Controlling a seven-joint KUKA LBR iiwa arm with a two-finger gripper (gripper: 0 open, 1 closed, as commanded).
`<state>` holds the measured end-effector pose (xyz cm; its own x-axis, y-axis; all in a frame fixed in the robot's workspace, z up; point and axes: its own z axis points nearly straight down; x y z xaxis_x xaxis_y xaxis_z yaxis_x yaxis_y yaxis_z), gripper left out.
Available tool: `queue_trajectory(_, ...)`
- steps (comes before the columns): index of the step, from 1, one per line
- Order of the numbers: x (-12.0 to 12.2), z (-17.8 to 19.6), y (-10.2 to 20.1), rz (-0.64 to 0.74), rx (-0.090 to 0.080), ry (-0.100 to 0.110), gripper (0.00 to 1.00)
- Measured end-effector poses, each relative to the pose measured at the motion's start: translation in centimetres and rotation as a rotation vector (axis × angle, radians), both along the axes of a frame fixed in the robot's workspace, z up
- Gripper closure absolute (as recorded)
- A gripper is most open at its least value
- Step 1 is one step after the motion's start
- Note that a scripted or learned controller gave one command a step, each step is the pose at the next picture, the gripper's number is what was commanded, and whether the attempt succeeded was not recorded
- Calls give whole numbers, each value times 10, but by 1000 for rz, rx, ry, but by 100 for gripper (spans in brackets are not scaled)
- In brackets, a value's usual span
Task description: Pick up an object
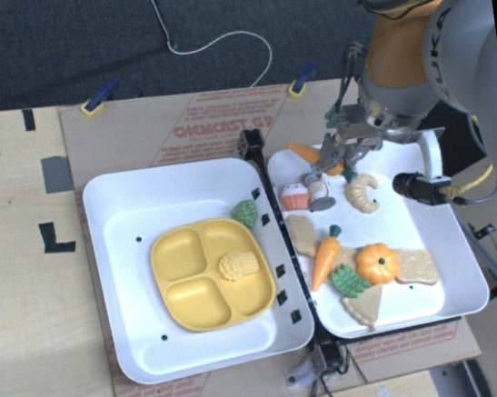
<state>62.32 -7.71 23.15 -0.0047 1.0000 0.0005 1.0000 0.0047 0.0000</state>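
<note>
While the end effector (pixel 323 176) is poised above the cupcake (pixel 295 197) in the right bin (pixel 455 297), its opening cannot be told; descent should be centred on the cupcake, clear of the croissant (pixel 362 192) beside it.

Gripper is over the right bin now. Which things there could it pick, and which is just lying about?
Pick candidates, right bin:
- pink cupcake toy, closest to the gripper
- beige croissant toy
- orange carrot toy
- orange pumpkin toy
- tan bread slice toy

Lying about, left bin:
- yellow divided plastic plate
- yellow corn toy on it
- green leafy toy
</note>
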Motion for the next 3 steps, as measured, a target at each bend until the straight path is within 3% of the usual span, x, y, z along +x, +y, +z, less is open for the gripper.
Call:
queue_trajectory(1, 35, -3, 25, -1, 0, -1, 100)
queue_trajectory(2, 20, -12, 17, -4, -2, 3, 100)
queue_trajectory(3, 28, -16, 29, -3, -2, 1, 100)
